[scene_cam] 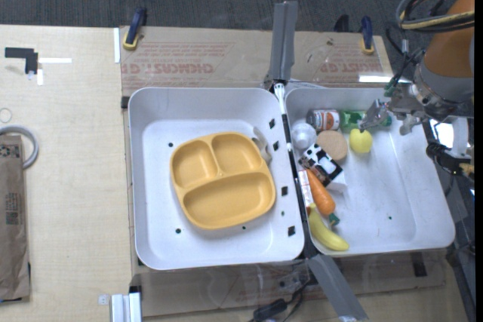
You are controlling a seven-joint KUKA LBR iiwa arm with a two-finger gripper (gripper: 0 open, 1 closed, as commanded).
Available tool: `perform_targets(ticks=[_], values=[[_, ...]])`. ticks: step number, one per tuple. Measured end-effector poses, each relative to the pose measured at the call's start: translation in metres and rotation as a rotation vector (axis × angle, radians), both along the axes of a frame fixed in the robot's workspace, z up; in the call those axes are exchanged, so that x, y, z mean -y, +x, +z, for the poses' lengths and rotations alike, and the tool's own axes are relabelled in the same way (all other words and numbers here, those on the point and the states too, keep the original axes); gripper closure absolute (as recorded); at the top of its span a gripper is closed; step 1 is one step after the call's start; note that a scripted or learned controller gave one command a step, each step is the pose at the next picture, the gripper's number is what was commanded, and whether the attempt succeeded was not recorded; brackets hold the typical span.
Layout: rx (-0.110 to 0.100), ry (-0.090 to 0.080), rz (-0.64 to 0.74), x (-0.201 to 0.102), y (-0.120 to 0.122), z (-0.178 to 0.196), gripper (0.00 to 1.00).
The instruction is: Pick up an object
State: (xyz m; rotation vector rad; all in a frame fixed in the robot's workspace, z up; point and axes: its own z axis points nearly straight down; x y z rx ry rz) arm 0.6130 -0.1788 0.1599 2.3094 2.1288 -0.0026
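Note:
My gripper (392, 119) hangs over the back right part of the right bin (392, 219), open, with nothing between its fingers. Just left of it and below lies a small yellow lemon-like fruit (361, 141). A green packet (352, 119) and a red-and-white can (324, 119) lie along the bin's back wall. A tan round disc (333, 145), a white ball (303, 136), a black-and-white item (321, 161), a carrot (321, 197) and a banana (328, 234) crowd the bin's left side.
The left bin (151, 162) holds a yellow divided plate (223, 181). A grey divider bar (284, 41) rises between the bins at the back. Bare white floor spreads across the right bin's front right part.

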Motion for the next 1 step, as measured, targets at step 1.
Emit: perform_targets(ticks=[1], values=[[0.013,-0.005,0.170,-0.0380,-0.0001,-0.0603,0.00]])
